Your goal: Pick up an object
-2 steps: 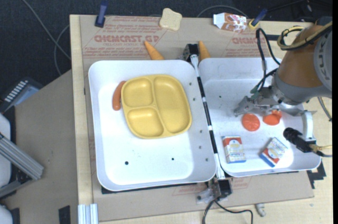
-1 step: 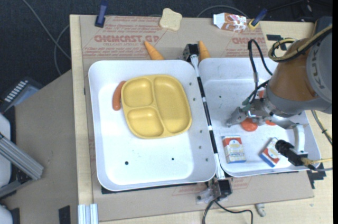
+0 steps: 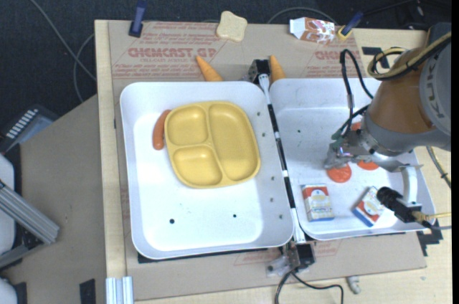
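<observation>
Gripper [image 3: 343, 155] hangs low in the right bin [image 3: 308, 105], right over a red disc [image 3: 339, 173]; grip can't be told.

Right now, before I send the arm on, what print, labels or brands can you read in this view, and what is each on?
"CHEMCAST GP": red print on the brown board behind the left bin, and again, partly hidden, behind the right bin.
Finer red lines around it: too blurred to read.
Small red and white box in the right bin: print too small.
Blue and white packet beside it: unreadable.
Wrapper on the board: unreadable.

Glossy yellow plastic tray [image 3: 212, 143] in smooth white plastic bin [image 3: 208, 231]
</observation>
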{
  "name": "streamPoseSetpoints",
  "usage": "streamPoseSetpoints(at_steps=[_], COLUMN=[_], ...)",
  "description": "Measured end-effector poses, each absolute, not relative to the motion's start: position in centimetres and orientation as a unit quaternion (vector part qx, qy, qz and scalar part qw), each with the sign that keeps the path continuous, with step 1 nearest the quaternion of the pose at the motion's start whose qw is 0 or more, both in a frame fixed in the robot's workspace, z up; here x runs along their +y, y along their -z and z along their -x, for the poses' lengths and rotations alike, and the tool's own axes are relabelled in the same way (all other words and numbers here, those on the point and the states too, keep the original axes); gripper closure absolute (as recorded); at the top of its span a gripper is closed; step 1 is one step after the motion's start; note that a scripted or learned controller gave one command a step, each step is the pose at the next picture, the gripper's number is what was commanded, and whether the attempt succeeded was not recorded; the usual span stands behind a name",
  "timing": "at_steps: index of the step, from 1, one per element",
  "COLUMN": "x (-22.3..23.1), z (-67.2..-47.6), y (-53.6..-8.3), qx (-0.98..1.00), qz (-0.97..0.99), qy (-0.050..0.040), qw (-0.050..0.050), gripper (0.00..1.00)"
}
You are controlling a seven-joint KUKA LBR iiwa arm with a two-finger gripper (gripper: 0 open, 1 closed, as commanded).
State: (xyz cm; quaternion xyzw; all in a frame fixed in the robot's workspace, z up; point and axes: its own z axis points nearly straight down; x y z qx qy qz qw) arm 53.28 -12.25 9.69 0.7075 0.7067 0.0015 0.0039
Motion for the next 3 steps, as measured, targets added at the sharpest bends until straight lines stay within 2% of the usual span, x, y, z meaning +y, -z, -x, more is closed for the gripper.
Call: streamPoseSetpoints(at_steps=[1,2,3], x=[-12.25,-12.22,-12.21], z=[-53.26,-53.31,-53.30], y=[-9.66,-10.65,-10.64], qx=[0.707,0.707,0.707], qz=[-0.707,-0.707,-0.707], qy=[-0.0014,-0.0020,-0.0019], qw=[0.004,0.005,0.004], gripper=[0.00,1.00,0.00])
